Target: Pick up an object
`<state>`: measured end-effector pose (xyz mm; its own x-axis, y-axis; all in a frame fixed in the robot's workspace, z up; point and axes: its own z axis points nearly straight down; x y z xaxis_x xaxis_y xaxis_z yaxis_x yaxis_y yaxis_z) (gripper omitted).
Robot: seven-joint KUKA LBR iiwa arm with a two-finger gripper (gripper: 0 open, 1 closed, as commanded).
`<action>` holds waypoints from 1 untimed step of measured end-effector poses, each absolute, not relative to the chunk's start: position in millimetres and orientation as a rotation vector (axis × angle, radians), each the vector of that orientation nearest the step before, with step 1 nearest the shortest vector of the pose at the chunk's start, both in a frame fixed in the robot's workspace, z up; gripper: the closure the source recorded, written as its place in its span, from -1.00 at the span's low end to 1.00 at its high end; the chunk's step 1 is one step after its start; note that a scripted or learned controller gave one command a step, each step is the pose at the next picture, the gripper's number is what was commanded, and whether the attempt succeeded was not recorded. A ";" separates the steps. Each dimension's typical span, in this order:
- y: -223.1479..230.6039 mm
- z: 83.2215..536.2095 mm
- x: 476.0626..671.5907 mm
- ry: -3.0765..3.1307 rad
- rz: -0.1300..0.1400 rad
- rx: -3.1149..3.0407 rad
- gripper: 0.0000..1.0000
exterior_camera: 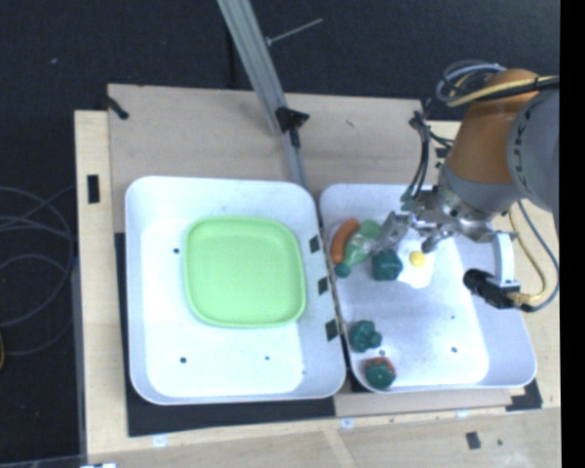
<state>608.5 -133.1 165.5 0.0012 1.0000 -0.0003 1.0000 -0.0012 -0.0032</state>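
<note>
Hovering hand (416, 230) just above yellow-white toy (418, 264).

Plate (244, 271) in left bin (156, 359)

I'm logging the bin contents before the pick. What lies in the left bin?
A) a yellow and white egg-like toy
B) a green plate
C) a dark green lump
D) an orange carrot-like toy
B: the green plate lies flat in the left bin, while the small toys sit in the right bin.
</note>
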 end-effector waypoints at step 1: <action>-128.5 116.6 599.4 -2.219 0.004 -2.220 -1.00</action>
